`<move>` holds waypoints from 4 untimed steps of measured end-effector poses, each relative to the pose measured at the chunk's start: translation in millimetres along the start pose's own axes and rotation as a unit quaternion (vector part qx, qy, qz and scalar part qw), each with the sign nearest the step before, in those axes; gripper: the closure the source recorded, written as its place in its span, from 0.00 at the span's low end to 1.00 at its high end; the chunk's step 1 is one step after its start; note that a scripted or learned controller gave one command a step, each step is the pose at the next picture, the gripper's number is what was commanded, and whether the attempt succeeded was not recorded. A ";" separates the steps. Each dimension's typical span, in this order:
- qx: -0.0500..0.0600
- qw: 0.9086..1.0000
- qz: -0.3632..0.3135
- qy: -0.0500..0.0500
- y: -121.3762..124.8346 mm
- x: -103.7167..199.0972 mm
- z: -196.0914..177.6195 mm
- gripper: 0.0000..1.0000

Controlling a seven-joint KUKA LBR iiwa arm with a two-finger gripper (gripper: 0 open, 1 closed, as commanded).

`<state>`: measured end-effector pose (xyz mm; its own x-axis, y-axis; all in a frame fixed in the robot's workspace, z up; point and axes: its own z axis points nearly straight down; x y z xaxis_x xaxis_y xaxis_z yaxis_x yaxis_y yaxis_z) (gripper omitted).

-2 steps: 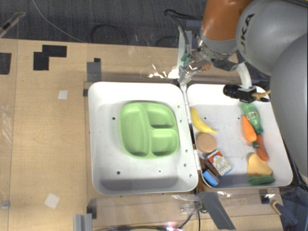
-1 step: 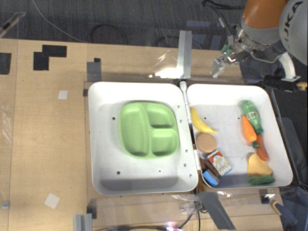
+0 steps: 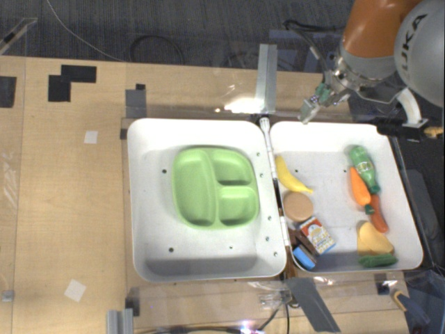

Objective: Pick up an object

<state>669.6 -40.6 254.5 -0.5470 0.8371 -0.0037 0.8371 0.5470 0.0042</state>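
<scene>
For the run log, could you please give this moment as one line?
hand: above right bin's far rim, nothing visibly held | banana, carrot: in right bin | green tray: left bin

A pale wooden tabletop [image 3: 62, 207] filled the left and middle, with black square markings [image 3: 69, 81] near its far edge. Beyond lay dark grey carpeted floor [image 3: 174, 12], crossed by a thin cable [image 3: 76, 30].

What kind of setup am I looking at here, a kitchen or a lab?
Most likely a robot lab bench for pick-and-place trials: two white bins, the left bin with a green divided tray, the right bin with toy food such as a banana and a carrot, clamped to a wooden bench.
</scene>
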 end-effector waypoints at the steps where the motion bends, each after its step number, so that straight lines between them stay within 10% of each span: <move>1: -0.002 0.999 0.051 0.000 17.4 25.3 -36.8 1.00; 2: -0.001 0.995 0.097 0.000 26.6 40.0 -34.5 1.00; 3: -0.001 0.967 0.256 0.000 40.1 61.1 -38.7 1.00; 4: -0.001 0.971 0.238 0.000 49.6 75.7 -38.5 1.00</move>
<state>669.5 50.0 292.9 -0.0977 0.9952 0.0000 0.9952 0.0977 0.0067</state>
